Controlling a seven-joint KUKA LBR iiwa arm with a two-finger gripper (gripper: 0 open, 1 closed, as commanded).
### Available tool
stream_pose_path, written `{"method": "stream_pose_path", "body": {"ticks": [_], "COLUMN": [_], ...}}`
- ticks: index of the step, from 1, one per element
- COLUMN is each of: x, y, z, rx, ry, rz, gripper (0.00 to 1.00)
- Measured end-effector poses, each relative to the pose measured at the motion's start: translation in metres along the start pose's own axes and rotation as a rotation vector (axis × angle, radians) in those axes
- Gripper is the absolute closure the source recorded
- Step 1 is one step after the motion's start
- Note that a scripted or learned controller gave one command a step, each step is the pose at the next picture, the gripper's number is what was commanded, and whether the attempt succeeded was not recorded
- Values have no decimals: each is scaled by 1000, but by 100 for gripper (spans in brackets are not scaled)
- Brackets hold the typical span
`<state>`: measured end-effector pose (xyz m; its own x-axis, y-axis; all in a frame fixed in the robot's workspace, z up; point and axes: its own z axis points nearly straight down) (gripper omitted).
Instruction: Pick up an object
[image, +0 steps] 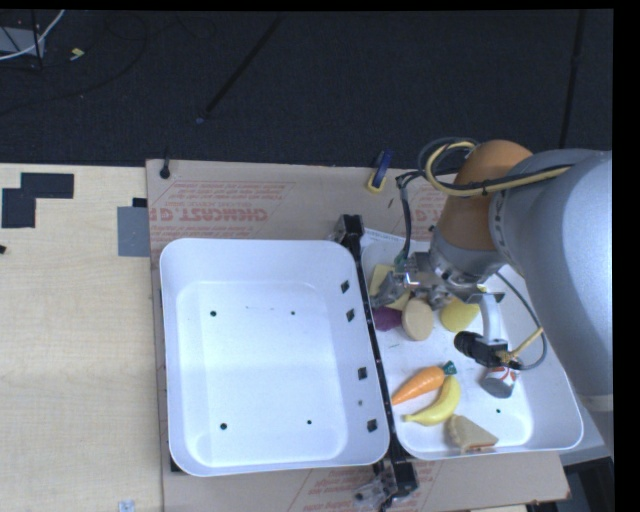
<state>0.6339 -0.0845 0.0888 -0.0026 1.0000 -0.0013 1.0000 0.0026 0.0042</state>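
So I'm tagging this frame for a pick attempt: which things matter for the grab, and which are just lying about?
In play:
gripper
right bin
carrot
banana
purple piece
pale round piece
yellow piece

Just lying about:
left bin
cardboard sheet
blue clip

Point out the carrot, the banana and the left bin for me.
carrot (418, 385): camera view, middle of its orange body.
banana (440, 405): camera view, middle of its yellow curve.
left bin (172, 350): camera view, its left wall.
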Motion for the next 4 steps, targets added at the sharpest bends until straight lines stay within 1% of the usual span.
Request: {"method": "stream_pose_path", "body": {"ticks": [1, 2, 3, 4], "x": [0, 0, 2, 106], "y": [-2, -2, -6, 13], "z": [-11, -20, -2, -106], "rx": [6, 8, 4, -4], "ry": [2, 2, 0, 5], "rz": [-2, -6, -3, -7], "gripper": [100, 100, 100, 100]}}
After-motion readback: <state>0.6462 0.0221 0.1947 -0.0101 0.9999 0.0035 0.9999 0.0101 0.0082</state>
